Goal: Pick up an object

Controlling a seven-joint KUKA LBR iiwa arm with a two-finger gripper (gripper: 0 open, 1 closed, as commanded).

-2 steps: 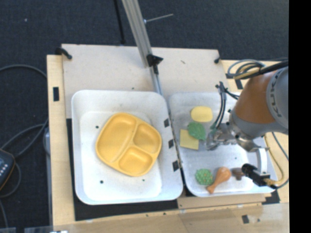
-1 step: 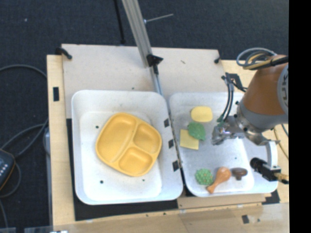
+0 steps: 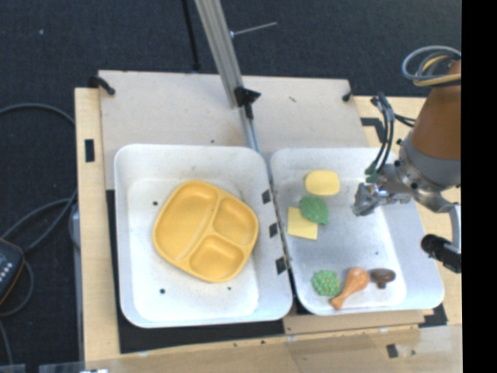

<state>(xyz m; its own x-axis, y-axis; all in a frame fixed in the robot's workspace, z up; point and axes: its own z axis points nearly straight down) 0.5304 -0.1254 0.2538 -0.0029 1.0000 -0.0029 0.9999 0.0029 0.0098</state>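
camera view looks down on the right bin (image 3: 404, 239), which holds a yellow lump (image 3: 321, 183), green leaf (image 3: 314, 209), yellow square (image 3: 302, 224), green broccoli (image 3: 325, 283), orange drumstick (image 3: 349, 287) and brown mushroom (image 3: 382, 277), while the gripper (image 3: 365, 201) hangs above it, its grip impossible to tell, and the left bin (image 3: 136, 208) holds a yellow divided plate (image 3: 205, 230).

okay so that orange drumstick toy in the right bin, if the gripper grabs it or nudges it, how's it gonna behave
The drumstick looks like moulded plastic, so probably stiff and light. Its rounded, tapering shape suggests it could pivot or roll when nudged, likely bumping the green broccoli piece touching its thick end. The smooth surface may slip between the fingers; the narrow shaft seems the safer grip.
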